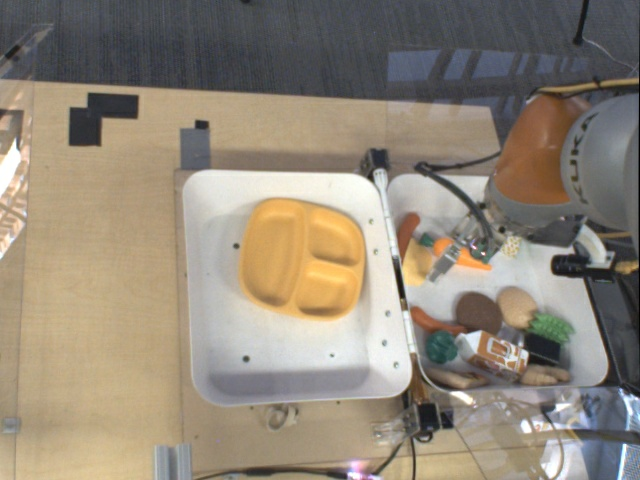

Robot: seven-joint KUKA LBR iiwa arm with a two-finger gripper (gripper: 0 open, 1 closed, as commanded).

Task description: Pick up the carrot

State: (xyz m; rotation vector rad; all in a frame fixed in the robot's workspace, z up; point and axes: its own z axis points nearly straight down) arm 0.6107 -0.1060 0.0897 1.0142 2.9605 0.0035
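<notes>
Cables and a small black connector (pixel 430 415) hang at the near edge of the wooden bench (pixel 90 298), just below the gap between the two shallow white bins.

Along the near side of the right white bin (pixel 596 368) lies a cluster of toy foods: a small brown-and-white carton (pixel 497 353), a dark green round vegetable (pixel 441 345), a green spiky piece (pixel 551 325), a dark brown oval piece (pixel 479 311), a beige rounded piece (pixel 517 304) and a slim orange-red piece (pixel 432 319) lying across the bin's left part. These sit close together, several touching.

Left of them, the left white bin (pixel 210 348) holds a yellow plastic divided plate (pixel 300 257) with three compartments, resting near the bin's middle.

Farther back in the right bin, the orange carrot with a green top (pixel 462 256) lies just right of a pale yellow wedge (pixel 417 263). The tool (pixel 452 256) is down right at the carrot, its metal fingers touching or overlapping it; whether they are spread or closed around it is not clear from this angle. A reddish-brown sausage-shaped piece (pixel 407 232) lies just beyond the wedge, near the bin's left wall.

From the tool, the grey arm with its orange band (pixel 535 148) rises to the far right, black cables looping beside it.

At the far left of the bench are black tape marks (pixel 100 116) and a small grey bracket (pixel 196 148).
</notes>
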